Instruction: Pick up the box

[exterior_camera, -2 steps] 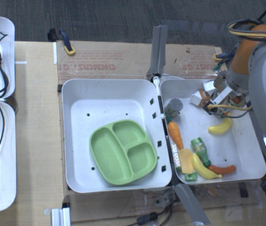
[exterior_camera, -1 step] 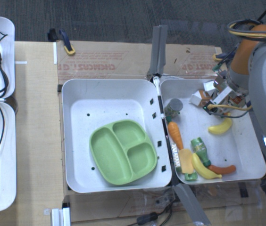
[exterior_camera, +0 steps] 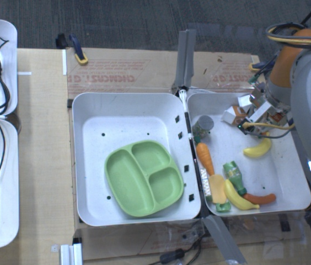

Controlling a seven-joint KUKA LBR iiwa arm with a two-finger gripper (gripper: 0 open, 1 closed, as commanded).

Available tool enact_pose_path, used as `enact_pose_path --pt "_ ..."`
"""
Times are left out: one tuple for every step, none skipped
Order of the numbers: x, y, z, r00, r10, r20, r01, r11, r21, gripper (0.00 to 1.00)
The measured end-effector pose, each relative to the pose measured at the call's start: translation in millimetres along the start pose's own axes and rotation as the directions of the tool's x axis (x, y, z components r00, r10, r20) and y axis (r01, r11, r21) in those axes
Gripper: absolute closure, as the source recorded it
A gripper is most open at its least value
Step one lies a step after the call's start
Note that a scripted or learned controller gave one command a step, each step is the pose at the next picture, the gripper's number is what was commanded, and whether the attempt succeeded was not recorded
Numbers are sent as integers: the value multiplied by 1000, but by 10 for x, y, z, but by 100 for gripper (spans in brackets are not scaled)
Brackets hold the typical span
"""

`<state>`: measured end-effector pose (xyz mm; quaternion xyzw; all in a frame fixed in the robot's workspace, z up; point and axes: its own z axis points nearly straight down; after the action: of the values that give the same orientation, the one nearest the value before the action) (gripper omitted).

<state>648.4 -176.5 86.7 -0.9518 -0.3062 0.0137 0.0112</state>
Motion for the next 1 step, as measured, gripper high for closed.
enact_pose_path --pt "0 0 0 1000 0 0 0 1000 0 0"
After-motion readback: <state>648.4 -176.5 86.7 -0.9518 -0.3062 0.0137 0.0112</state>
